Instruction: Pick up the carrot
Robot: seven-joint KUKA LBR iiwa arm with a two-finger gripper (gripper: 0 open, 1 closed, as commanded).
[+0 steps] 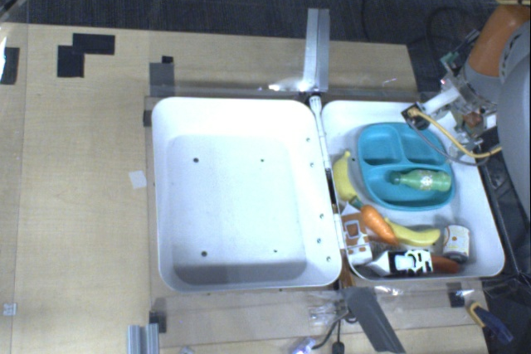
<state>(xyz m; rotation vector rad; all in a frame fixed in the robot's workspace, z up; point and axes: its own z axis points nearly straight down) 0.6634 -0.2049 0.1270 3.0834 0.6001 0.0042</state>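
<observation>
The orange carrot [377,221] lies in the right bin [491,215], near its front left, just below the blue divided plate [390,149]. Its thick end points toward the bin's left wall and its tip rests against a yellow banana [417,235]. My gripper [470,120] hangs over the bin's back right corner, above the plate's right rim and well away from the carrot. Nothing shows between its fingers.
A green bottle [421,180] lies on the plate. A second banana [343,178] runs along the left wall. A black-and-white object [406,262], a small white cup [457,241] and a patterned card [353,233] crowd the front. The left bin [241,105] stands alongside.
</observation>
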